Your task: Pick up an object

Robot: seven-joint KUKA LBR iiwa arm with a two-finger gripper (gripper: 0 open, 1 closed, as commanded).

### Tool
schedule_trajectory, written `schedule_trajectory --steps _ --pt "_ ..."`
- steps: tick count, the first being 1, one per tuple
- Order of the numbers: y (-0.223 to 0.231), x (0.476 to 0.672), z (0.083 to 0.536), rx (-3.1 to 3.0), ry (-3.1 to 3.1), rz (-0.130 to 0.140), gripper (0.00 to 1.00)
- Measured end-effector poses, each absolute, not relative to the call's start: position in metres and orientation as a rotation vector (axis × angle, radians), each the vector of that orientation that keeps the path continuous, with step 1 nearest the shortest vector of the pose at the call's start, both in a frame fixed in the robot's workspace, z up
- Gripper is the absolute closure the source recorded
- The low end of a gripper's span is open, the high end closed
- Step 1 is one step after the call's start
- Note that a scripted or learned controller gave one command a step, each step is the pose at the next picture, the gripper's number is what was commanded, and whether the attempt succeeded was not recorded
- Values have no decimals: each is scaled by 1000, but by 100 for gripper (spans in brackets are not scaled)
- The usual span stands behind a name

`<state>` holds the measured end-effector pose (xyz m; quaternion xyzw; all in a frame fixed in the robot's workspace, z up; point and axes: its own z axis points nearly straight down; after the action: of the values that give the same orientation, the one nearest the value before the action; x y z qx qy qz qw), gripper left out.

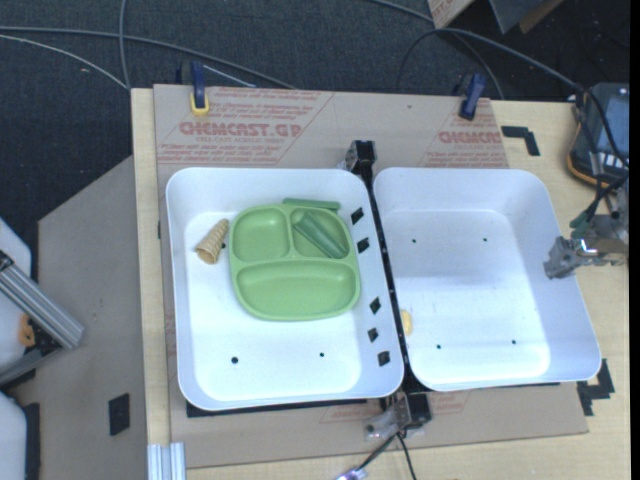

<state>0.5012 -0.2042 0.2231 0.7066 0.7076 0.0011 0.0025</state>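
Task objects: a green divided plate lies flat in the left bin, well apart from the claw and across the full width of the right bin from it. A green bar-shaped piece rests in the plate's upper compartment on the claw's side, long axis slanted, its lower end pointing toward the claw. A tan cone lies just beyond the plate's far edge from the claw, touching or nearly touching the rim; its narrow tip points up and toward the plate, wide end away. A small yellow item sits at the divider between the bins; its nature cannot be determined.

Claw: positioned at the outer rim of the right bin, nothing visible in it; degree of opening cannot be told.

Progress, as judged: no object lifted. Approach, descent, closing and lift all remain.
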Motion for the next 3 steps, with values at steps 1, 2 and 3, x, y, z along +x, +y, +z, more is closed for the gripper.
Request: schedule_trajectory --steps 1,2,3 --pt "-161 534 223 2212 2228 5 100" --pt "-111 559 214 2213 2229 4 100" --pt "-56 572 212 2214 2229 4 100"
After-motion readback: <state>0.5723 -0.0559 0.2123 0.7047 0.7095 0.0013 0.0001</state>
